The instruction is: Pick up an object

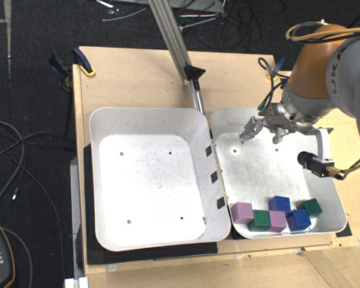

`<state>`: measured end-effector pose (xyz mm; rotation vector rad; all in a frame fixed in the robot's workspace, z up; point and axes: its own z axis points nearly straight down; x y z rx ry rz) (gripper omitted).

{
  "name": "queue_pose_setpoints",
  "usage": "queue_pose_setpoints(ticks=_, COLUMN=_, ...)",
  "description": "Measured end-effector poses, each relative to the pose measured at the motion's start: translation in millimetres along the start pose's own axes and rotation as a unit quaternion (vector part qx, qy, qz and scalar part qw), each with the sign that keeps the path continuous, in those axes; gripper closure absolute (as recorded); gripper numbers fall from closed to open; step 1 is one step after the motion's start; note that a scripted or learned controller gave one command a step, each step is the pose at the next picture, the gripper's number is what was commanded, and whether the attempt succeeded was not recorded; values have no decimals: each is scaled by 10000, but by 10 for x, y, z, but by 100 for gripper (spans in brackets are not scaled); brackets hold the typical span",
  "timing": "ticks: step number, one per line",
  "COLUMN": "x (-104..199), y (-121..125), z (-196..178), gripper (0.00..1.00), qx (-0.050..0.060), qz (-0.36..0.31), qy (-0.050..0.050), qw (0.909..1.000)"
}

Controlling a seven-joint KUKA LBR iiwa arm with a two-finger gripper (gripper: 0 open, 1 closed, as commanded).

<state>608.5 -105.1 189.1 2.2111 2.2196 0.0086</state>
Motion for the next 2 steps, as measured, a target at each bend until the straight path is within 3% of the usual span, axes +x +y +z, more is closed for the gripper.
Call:
queue_pose_setpoints(ticks=1, x=17, y=216, z=983, gripper=0, qx=74, qz=-2, qy=11, qw=10000)
queue_pose_setpoints(ticks=2, x=-818, y=516, z=578, gripper=0, qx=19, qz=46, qy=-19, qw=10000)
